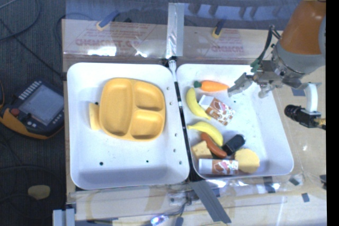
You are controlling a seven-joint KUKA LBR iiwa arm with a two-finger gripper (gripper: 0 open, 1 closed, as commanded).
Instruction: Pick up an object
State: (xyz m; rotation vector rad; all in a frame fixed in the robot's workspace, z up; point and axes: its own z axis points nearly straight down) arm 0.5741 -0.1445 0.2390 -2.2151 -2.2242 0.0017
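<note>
Two white bins sit side by side on the table. My hand (251,83) hovers over the right bin (278,135), fingers spread apart and holding nothing, just right of a carrot (213,86). Below lie two bananas (194,103), a snack packet (219,110), a black object (233,142) and a yellow lump (247,157). A yellow divided plate (131,108) fills the left bin (79,129).

The tool (250,84) hangs open above the right bin (280,137), just beside the carrot (213,86).
</note>
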